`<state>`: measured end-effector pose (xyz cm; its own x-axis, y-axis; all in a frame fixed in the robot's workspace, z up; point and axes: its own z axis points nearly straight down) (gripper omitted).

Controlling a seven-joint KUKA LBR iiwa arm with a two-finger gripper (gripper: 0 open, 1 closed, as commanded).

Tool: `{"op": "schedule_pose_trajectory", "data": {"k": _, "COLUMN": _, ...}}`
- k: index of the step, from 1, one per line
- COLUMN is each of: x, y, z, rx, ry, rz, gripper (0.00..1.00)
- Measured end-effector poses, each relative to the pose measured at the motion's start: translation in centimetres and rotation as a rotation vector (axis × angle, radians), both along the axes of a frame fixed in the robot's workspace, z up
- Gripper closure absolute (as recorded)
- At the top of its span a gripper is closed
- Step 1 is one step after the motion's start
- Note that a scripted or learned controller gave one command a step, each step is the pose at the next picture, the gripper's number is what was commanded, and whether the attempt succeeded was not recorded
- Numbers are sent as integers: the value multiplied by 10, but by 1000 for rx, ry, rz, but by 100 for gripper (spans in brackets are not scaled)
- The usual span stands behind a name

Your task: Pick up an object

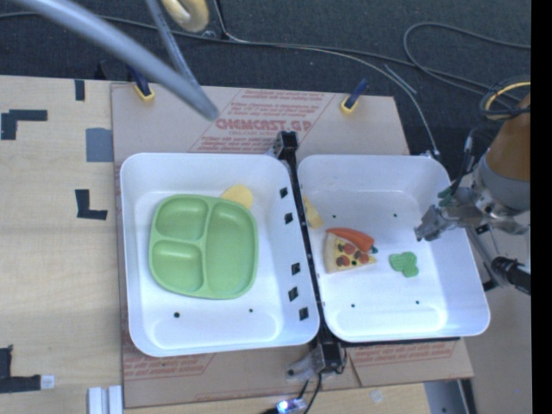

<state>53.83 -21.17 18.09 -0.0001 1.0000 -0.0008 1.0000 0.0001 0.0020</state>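
nothing lifted yet: the gripper (429,229) hangs over the right bin's (457,317) right wall, and i can't tell how it's set. the pizza slice (348,254), carrot (352,236) and green piece (404,264) all lie on the bin floor, to its left. the green divided plate (204,246) sits in the left bin (138,317). reach, grasp and lift all remain.

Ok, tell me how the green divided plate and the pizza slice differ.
The green divided plate lies in the left bin; the pizza slice lies in the right bin. The plate is far larger than the slice. The plate is plain green, the slice yellow with red toppings. Both lie flat, apart from the gripper.
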Motion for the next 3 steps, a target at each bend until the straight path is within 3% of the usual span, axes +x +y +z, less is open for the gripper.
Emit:
{"op": "schedule_pose_trajectory", "data": {"k": 2, "x": -1, "y": 11, "z": 99, "rx": -1, "ry": -2, "rz": 2, "gripper": 100}}
{"op": "schedule_pose_trajectory", "data": {"k": 3, "x": -10, "y": 67, "z": 99, "rx": 2, "ry": 3, "rz": 5, "gripper": 100}}
